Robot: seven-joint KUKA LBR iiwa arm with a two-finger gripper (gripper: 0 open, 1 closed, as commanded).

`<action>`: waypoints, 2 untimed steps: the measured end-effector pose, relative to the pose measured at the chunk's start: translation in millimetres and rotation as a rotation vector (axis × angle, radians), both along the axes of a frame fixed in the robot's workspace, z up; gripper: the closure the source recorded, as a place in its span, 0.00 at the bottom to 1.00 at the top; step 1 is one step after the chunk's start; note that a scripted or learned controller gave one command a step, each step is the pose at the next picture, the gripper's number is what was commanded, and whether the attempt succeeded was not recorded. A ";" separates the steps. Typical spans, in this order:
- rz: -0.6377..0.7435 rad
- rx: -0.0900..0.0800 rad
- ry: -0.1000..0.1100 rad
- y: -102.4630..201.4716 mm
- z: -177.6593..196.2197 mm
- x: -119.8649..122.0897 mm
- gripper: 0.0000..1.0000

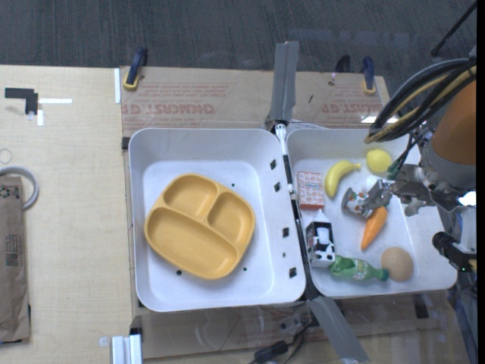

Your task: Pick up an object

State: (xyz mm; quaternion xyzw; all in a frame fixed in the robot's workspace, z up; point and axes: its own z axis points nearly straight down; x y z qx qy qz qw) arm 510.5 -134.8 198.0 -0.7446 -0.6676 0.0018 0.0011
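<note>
Camera view: gripper [365, 201] low in the right bin [432, 279], just above the carrot [373, 227]; whether its fingers are apart or closed cannot be told. Nearby lie a banana [339, 176], lemon [378, 160] and egg [396, 264]. A yellow plate [199, 225] occupies the left bin [151, 165].

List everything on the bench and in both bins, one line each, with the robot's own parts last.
Bins: two, white, side by side mid-bench.
Tray: one, yellow, three compartments, in the left bin.
Banana: one, yellow, right bin, far side.
Lemon: one, yellow, right of the banana.
Box: one, white and red, right bin, left edge.
Carrot: one, orange, middle of the right bin.
Carton: one, black and white, below the box.
Bottle: one, green, lying along the near side.
Egg: one, tan, near right corner.
Clamps: two, blue and yellow, on the cardboard behind.
Arm: grey with orange band, entering from the right.
Gripper: one, grey, above the carrot's top.
</note>
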 end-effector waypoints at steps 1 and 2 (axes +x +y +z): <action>-0.080 -0.001 -0.002 -32.0 35.2 18.0 0.00; -0.014 0.001 -0.003 -58.0 -106.8 -22.6 0.00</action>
